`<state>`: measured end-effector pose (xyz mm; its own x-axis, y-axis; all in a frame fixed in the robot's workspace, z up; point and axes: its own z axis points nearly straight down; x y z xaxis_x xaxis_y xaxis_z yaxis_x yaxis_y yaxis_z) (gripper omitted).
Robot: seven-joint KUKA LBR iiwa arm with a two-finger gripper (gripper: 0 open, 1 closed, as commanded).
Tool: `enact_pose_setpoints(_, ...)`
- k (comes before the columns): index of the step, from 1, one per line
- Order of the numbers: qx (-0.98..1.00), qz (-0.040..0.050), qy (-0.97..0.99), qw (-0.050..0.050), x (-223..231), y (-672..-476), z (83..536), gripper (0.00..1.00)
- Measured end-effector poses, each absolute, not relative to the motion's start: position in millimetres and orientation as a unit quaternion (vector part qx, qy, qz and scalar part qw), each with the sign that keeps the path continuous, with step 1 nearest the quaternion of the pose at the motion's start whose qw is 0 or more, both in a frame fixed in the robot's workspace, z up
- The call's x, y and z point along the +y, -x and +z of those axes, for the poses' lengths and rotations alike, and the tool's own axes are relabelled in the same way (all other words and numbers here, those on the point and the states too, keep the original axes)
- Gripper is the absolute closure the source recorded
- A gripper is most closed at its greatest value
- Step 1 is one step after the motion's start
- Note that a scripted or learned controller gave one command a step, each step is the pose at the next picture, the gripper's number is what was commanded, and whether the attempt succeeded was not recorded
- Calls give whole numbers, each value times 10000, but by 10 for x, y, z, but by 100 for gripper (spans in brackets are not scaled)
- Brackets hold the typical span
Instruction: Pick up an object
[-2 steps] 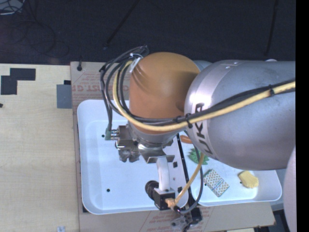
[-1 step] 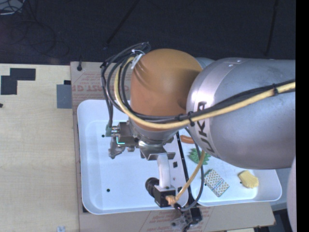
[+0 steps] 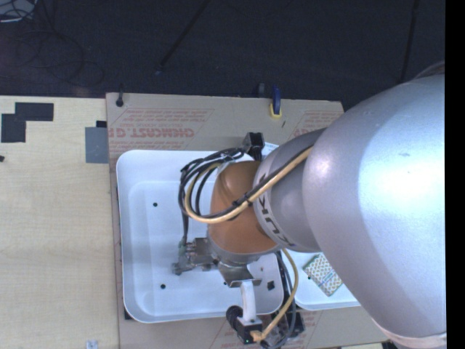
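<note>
My arm's orange band (image 3: 236, 209) and grey wrist hang over the left white bin (image 3: 145, 224). The gripper (image 3: 187, 259) shows as a small metal part poking out to the left from under the wrist, low over the bin floor. No object can be seen at its tip. A small flat packet (image 3: 322, 273) with a green-and-white dotted pattern and a yellow edge lies in the right bin (image 3: 330, 302), just right of the wrist. The arm hides most of that bin.
Black and yellow cables (image 3: 196, 187) loop off the wrist over the left bin. A brown cardboard sheet (image 3: 189, 126) lies under both bins. Wooden bench top (image 3: 51, 224) lies to the left. The big grey arm link (image 3: 378, 209) covers the right side.
</note>
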<state>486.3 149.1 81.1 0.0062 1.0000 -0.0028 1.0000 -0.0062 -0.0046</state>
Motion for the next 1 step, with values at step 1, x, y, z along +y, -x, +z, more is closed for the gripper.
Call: enact_pose_setpoints(1, -7081, -7, 7061, 4, 1826, -4754, 1727, 0)
